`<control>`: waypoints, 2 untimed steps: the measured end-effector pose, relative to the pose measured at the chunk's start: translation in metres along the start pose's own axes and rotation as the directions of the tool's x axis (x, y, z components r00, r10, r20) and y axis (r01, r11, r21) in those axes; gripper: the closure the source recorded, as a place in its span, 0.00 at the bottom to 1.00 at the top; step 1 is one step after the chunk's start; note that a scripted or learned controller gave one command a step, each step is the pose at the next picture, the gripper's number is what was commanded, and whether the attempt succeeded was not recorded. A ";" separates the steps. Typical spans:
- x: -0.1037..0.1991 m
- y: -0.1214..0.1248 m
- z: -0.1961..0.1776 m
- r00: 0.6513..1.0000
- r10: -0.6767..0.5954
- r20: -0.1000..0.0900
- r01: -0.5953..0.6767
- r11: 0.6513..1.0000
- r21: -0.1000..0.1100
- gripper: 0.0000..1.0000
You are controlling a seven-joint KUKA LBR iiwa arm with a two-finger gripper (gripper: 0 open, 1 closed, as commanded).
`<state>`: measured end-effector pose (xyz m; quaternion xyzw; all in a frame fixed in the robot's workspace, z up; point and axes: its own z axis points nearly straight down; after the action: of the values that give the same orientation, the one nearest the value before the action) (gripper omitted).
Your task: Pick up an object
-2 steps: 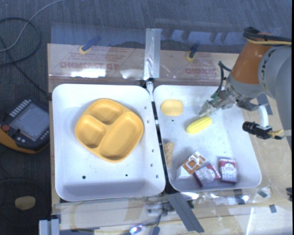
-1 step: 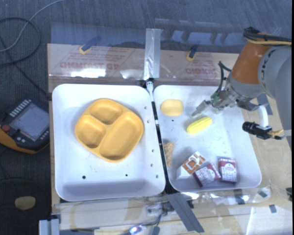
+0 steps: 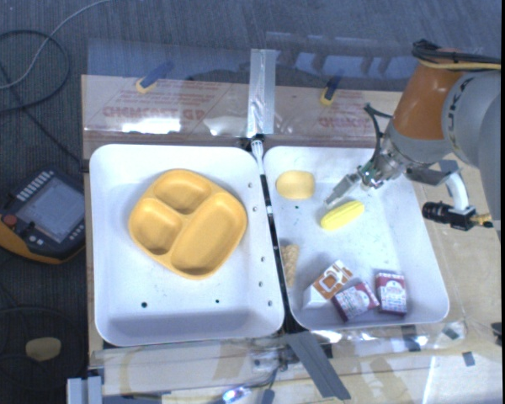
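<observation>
In the right bin [image 3: 421, 251] lie a bright yellow oblong object [image 3: 342, 215], a pale yellow round one [image 3: 295, 184], a tan piece [image 3: 289, 263] by the left wall, and three small packets: an orange-and-white one [image 3: 332, 279] and two dark red ones [image 3: 356, 300] [image 3: 391, 293]. My gripper [image 3: 337, 195] reaches in from the right, slanting down toward the left. Its tip hangs just above and left of the bright yellow object, between it and the pale round one. I see nothing held in it.
The left bin [image 3: 118, 301] holds a yellow three-compartment plate [image 3: 188, 222]. A divider wall [image 3: 271, 234] separates the bins. A handheld pendant [image 3: 38, 217] lies on the floor at the left. A black fitting [image 3: 444, 212] sticks out by the right bin's edge.
</observation>
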<state>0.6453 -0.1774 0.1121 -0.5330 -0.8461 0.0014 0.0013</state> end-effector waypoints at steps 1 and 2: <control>0.042 -0.048 0.022 0.999 0.030 0.012 -0.030 0.999 -0.017 0.00; 0.043 -0.047 0.016 1.000 0.030 0.004 -0.030 0.999 -0.017 1.00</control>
<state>0.5846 -0.1587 0.0968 -0.5458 -0.8379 -0.0045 -0.0051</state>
